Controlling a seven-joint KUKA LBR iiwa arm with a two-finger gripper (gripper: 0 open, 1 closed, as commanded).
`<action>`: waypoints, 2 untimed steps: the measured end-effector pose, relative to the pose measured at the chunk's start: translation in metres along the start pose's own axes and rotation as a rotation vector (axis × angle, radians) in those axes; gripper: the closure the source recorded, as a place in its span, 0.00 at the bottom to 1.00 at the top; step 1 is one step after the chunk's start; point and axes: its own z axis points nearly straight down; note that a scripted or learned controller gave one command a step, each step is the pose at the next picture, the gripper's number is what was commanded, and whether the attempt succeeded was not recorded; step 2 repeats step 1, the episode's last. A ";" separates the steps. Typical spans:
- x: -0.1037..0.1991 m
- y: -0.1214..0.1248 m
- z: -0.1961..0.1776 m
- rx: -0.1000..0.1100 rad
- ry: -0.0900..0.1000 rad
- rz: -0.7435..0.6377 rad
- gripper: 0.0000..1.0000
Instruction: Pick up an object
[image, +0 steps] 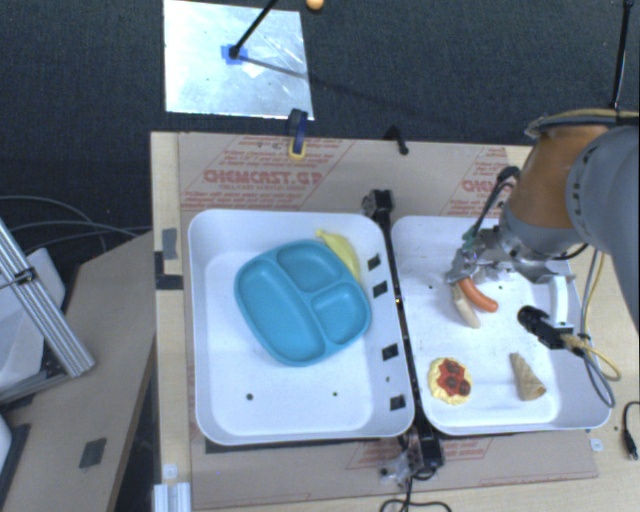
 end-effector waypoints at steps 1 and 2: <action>0.063 -0.020 -0.140 0.006 0.008 -0.010 1.00; 0.063 -0.020 -0.140 0.006 0.008 -0.010 1.00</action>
